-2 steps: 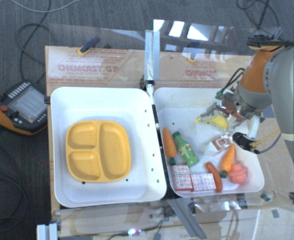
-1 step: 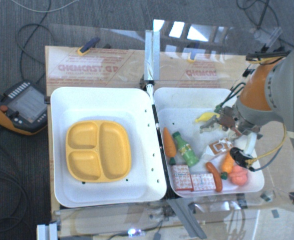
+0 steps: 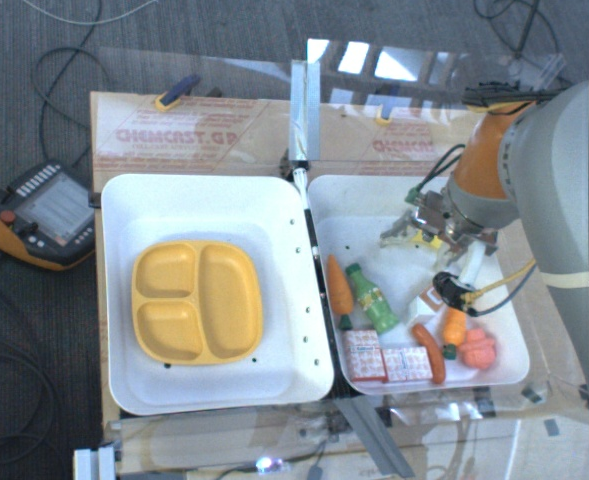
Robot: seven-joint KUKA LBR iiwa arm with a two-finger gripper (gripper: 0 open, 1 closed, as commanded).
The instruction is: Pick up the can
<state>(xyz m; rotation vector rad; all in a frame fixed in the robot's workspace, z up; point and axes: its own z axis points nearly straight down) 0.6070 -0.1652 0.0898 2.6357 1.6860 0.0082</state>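
Grey arm's gripper [image 3: 421, 226] hovers over the right bin [image 3: 366, 200], can't tell its grip, and with no obvious can among the green bottle [image 3: 372, 299] and carrot [image 3: 339, 285] it'll probably grab wrong.

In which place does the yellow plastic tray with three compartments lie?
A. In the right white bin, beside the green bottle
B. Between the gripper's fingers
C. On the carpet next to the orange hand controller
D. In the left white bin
D: the yellow plastic tray with three compartments lies flat on the floor of the left white bin, apart from the toy foods in the right white bin.
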